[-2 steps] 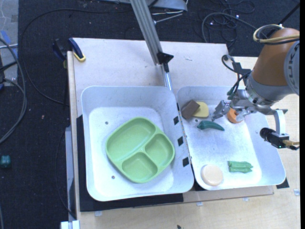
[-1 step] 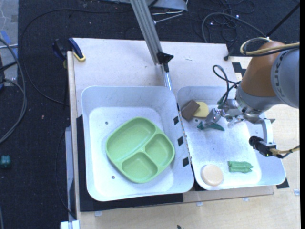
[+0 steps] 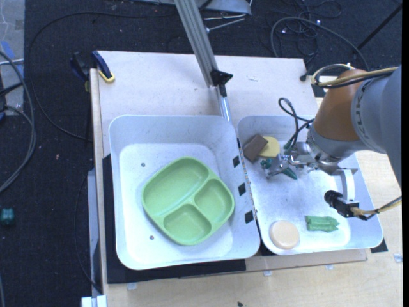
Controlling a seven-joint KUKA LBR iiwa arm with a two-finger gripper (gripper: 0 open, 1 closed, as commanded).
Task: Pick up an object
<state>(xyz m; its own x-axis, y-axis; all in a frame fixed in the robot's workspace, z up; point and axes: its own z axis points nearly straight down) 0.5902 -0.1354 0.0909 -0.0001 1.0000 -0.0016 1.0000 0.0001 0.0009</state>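
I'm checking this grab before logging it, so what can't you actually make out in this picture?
- Gripper, camera view: too small and cluttered to tell its state or whether it holds anything.
- Brown block: overlaps the yellow object, hiding part of it.
- Arm: cut off by the right edge.

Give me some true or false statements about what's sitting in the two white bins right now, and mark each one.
1. The green divided plate lies in the left bin. True.
2. The round cream disc sits at the far end of the right bin. False: it is at the near edge.
3. The brown block touches the yellow piece. True.
4. The small green object lies on the divided plate. False: it is in the right bin, beside the cream disc.
5. The gripper hovers over the left bin. False: it is over the right bin, near the brown block.
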